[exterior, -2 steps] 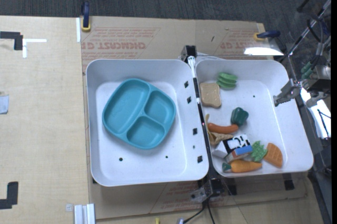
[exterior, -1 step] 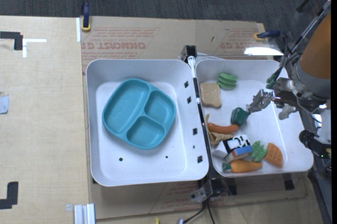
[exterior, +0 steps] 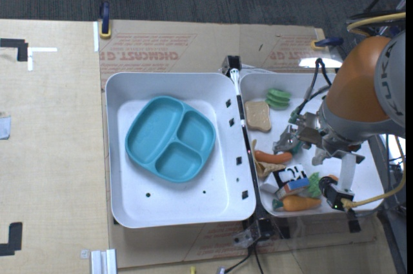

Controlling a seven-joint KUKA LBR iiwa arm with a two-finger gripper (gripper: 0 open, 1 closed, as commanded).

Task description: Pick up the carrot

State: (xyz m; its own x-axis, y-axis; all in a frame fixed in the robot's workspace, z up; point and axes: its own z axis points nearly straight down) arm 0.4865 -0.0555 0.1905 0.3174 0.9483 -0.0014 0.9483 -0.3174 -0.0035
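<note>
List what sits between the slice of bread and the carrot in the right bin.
In the camera view, between the bread and the carrot lie a hot dog and a black-and-white box with a blue piece.

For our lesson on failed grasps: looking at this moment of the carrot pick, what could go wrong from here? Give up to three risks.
1. The carrot lies against the right bin's near wall, packed beside a green item and a black-and-white box; the fingers may catch those instead.
2. The gripper sits over the sausage, so it may close on the wrong food.
</note>
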